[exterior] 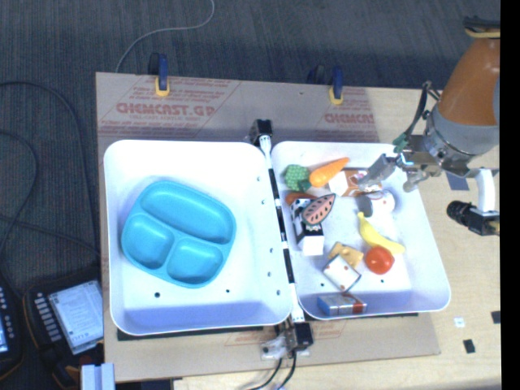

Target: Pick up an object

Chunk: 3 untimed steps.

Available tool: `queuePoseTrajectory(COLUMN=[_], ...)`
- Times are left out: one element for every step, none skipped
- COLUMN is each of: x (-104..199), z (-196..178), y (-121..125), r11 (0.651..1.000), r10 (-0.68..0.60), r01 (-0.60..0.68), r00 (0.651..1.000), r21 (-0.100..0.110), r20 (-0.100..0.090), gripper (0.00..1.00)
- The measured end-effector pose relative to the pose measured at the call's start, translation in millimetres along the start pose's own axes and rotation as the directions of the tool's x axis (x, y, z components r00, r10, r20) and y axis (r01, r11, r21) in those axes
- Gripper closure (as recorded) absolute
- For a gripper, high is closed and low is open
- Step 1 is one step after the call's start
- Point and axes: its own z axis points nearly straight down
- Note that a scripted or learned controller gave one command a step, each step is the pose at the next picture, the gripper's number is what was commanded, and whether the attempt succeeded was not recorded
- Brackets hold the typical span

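The right white bin (431,287) holds several toy foods. An orange carrot (329,169) and a green leafy piece (296,175) lie at its far left. Below them sit a red-brown slice (318,208), a yellow banana (375,234) and a red tomato (379,260). My gripper (372,182) reaches in from the right and hangs low over the bin's far middle, just right of the carrot and above the banana. I see nothing clearly held in it.
The left bin (122,299) holds a blue divided plate (179,231). Near the right bin's front lie a white block (313,244), a tan wedge (345,255), a white card (342,275) and a small blue-and-red piece (341,305). Two clamps (162,73) pin the board's far edge.
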Motion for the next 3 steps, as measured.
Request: queuePoseTrajectory(x=[37,59,60], z=[118,137,127], y=[-9,-56,-56], r11=[1.000,1.000,1.000], r10=[0.001,0.005,0.005], r01=[-0.001,-0.005,-0.005], r00=[1.000,1.000,1.000], r21=[-0.002,-0.022,-0.019], r20=[0.001,0.011,0.008], gripper=[0.00,0.00,1.00])
